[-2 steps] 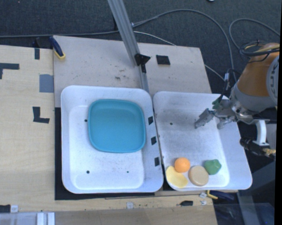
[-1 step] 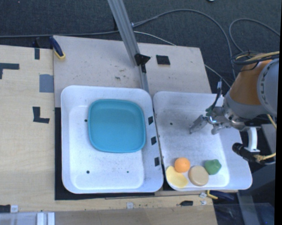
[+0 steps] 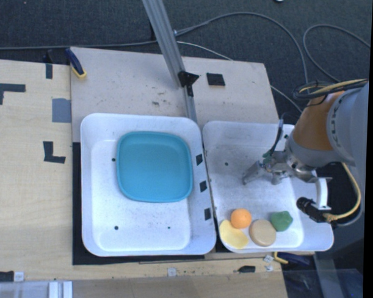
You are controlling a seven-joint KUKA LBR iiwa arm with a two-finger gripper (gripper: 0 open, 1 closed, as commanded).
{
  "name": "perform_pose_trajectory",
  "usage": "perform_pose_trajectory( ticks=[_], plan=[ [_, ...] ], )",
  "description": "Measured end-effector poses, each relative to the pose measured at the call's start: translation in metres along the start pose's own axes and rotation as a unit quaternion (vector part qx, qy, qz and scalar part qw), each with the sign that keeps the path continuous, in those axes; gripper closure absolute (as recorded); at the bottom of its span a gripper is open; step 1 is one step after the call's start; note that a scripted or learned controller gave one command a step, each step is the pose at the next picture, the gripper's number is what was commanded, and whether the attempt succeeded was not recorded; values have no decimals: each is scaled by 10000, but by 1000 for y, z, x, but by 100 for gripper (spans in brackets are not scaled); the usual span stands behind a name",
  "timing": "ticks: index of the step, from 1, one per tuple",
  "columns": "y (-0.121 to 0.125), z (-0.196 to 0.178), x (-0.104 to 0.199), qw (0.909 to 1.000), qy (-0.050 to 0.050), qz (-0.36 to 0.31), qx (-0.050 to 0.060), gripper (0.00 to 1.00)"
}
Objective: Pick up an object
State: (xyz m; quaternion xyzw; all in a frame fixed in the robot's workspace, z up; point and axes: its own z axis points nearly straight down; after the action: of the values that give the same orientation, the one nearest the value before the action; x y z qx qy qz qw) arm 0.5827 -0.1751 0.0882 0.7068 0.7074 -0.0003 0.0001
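My gripper (image 3: 253,175) hangs low over the middle of the right bin (image 3: 232,147), pointing left, with the grey arm and its orange band (image 3: 312,128) behind it on the right. Nothing is visibly held. Along this bin's front edge lie an orange ball (image 3: 240,218), a flat yellow piece (image 3: 232,236), a round tan piece (image 3: 262,233) and a green lump (image 3: 281,220). They lie well in front of the gripper and apart from it.
A square blue plate (image 3: 154,166) lies in the left bin (image 3: 90,191). A slanted metal bar (image 3: 169,44) crosses the bench behind the bins. Cables (image 3: 288,39) trail over the dark floor at the back right.
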Motion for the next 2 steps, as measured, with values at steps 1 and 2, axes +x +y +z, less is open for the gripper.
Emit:
perform_pose_trajectory(
  ticks=[1, 2],
  plan=[
    [1, -12, -1, 10000, -6, 1, -16, 100],
    [0, -55, -5, 10000, -1, 3, -16, 100]
  ],
)
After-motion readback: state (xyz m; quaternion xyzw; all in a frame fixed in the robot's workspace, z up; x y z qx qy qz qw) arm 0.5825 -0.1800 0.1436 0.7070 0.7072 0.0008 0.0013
